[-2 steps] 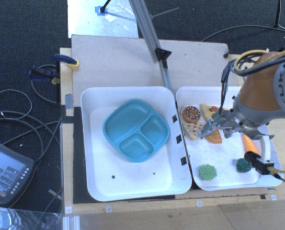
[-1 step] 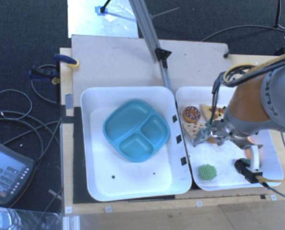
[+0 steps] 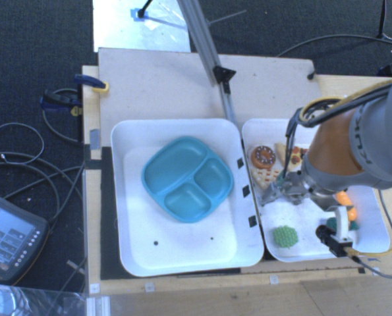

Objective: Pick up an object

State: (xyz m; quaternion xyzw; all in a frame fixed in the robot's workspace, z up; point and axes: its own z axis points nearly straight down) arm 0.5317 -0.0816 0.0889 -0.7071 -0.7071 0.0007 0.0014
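Pale board surface carries two shallow white bins; the left bin holds a teal three-compartment plastic plate, set diagonally. In the right bin lie a round brown doughnut toy, a tan waffle-like piece just below it and a green bumpy ball, none with a clear long axis. The grey arm's gripper hangs over the waffle piece's lower edge; whether its jaws are open I cannot tell
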